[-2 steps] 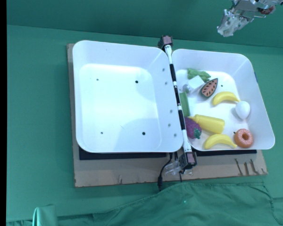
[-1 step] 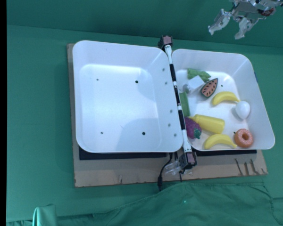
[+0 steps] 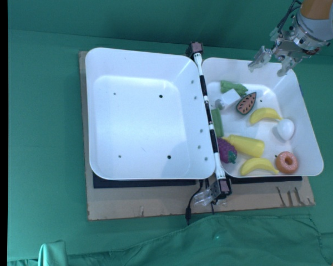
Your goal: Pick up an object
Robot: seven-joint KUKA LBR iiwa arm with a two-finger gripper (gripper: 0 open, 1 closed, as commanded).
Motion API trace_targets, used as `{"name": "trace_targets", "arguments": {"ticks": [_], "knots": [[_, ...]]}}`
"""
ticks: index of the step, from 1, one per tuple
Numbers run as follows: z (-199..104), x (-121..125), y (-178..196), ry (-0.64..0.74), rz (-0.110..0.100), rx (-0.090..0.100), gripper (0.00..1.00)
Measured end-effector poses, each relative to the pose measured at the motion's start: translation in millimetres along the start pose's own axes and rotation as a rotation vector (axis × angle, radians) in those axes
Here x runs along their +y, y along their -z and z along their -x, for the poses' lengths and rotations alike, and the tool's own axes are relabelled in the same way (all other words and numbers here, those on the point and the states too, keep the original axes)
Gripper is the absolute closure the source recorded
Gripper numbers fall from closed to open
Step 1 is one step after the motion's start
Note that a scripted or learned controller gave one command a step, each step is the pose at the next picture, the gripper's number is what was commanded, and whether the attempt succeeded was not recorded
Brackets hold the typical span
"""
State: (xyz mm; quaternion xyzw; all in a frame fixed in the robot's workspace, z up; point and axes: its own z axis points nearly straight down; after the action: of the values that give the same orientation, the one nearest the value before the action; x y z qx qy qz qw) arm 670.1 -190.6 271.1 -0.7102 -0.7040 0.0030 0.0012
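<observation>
Camera view: open hand [image 3: 273, 63] above right bin [image 3: 308, 132].

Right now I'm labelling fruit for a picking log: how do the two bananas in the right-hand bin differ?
The upper banana lies mid-bin beside the watermelon slice; the lower banana lies at the near edge beside the donut. The upper arches upward; the lower sags, ends raised. Both are yellow, curved and similar in size.

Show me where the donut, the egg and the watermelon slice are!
donut [image 3: 287, 162]: camera view, on its pink frosted ring.
egg [image 3: 285, 129]: camera view, on the middle of its white shell.
watermelon slice [image 3: 246, 103]: camera view, on its red flesh.
</observation>
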Motion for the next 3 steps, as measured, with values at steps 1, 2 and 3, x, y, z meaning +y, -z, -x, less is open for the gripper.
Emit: {"name": "trace_targets", "arguments": {"ticks": [1, 2, 3], "knots": [[-2.6, -37.9, 23.5, 0.003, 0.008, 0.001, 0.0], [-2.7, -85.6, 13.3, 0.004, 0.006, 0.001, 0.0], [-2.0, -146.8, 7.9, 0.003, 0.004, 0.002, 0.0]]}}
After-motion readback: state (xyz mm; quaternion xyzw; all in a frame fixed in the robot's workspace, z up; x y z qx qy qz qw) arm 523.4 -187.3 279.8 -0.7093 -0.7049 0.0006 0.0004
